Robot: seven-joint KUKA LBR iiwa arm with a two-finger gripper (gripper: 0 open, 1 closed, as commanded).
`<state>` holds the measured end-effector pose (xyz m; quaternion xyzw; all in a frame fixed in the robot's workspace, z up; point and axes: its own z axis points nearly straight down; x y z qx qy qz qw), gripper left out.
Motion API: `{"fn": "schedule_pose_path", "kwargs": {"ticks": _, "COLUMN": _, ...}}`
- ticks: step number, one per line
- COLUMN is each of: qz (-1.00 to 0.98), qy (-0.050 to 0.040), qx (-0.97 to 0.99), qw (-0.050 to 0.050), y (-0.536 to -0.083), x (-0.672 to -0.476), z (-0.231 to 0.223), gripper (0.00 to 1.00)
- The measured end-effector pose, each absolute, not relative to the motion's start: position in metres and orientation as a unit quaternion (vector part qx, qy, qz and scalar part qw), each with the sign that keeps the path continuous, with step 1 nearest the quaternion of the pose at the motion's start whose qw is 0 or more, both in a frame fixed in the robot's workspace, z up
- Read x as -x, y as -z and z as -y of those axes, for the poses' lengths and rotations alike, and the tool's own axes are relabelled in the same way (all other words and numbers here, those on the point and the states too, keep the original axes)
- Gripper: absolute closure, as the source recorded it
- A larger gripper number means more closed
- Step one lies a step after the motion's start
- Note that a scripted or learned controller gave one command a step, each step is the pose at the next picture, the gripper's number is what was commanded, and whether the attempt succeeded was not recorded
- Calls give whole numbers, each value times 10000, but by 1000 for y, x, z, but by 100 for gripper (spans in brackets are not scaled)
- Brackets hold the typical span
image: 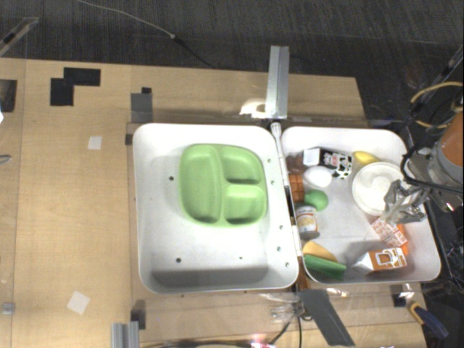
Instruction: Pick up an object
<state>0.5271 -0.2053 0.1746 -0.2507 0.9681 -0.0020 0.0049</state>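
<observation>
Candidate objects lie in the right bin (428, 267): a white bowl (375, 185) toward its right wall, a red-and-white packet (390, 232) just below the bowl, an orange carton (388, 259) near the lower right corner, and a small jar (307, 221) by the divider. The gripper (402, 205) hangs low over the bowl's lower right edge, near the packet; nothing is seen between its tips, and their spacing cannot be determined. The arm (446, 158) enters from the right, orange band uppermost. The left bin (156, 259) bears a green divided tray (222, 183).
</observation>
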Motion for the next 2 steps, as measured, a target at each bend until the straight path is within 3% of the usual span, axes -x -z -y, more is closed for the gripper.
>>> {"fn": "schedule_pose_path", "kwargs": {"ticks": 2, "qz": -7840, "qy": 19, "qx": 6208, "qw": 32, "y": -152, "x": -541, "z": 205, "gripper": 100}}
